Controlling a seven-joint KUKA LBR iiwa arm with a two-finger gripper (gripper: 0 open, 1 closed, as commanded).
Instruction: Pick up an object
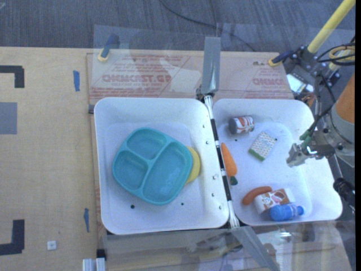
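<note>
From my remote seat, the left bin (107, 208) had a big teal divided plate (151, 165) on a yellow disc (194, 165). The gripper (295, 154) hung over the right bin (299, 114); couldn't tell its state. Below it lay a can (241, 125), checkered packet (263, 145), carrot (228, 161), sausage (255, 194), small carton (272, 199) and blue bottle (286, 212)

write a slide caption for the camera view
Gripper hovers over the right bin of small items; teal divided plate sits in the left bin.
</note>
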